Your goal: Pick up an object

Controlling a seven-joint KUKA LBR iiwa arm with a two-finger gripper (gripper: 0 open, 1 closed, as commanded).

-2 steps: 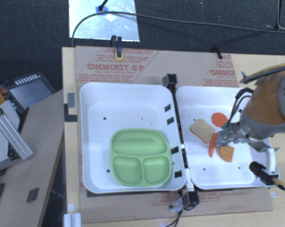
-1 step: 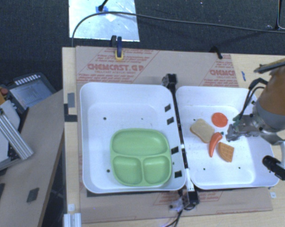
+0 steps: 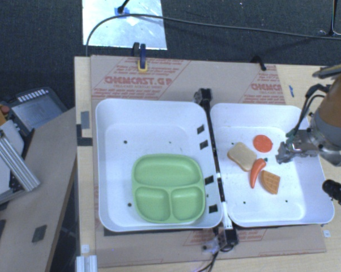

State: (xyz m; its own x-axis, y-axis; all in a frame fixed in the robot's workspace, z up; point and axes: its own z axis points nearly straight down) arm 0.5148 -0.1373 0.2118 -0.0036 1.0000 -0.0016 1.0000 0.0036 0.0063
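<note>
White bins on the bench, toy food in the right one.

Nearest lies the wedge (image 3: pixel 271 181), then the chilli (image 3: pixel 256 173), light, stiff, slick, best pinched mid-length though the bread (image 3: pixel 242 156) touches it; the tomato (image 3: pixel 263 143) sits farther back; whether the hand (image 3: pixel 286 152) is clenched I cannot tell.

Even, bright overhead lighting is observed. Glare is noted on the foil sheet (image 3: pixel 124 16) at the top. Shadows are soft; slight overall softness is recorded.
</note>
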